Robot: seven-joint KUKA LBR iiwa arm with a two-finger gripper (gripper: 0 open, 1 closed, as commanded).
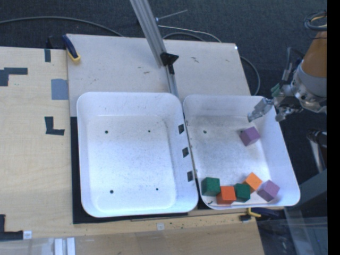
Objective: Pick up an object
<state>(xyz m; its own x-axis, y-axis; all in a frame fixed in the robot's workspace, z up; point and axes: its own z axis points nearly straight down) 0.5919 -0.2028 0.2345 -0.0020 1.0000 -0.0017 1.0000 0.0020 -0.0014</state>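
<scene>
My gripper (269,112) hangs over the far right rim of the right bin (220,110), its fingers open with nothing between them. A purple block (249,136) lies on the bin floor just below and to the left of the gripper, apart from it. Along the bin's near edge sits a cluster: a green cube (211,186), a red-orange cube (227,194), a second green cube (243,191), an orange cube (253,181) and a purple cube (268,190).
The left bin (85,142) stands beside the right one, their rims touching. A slanted aluminium post (151,28) rises from the bench behind the bins. A blue and yellow clamp (71,49) lies at the bench's far left corner.
</scene>
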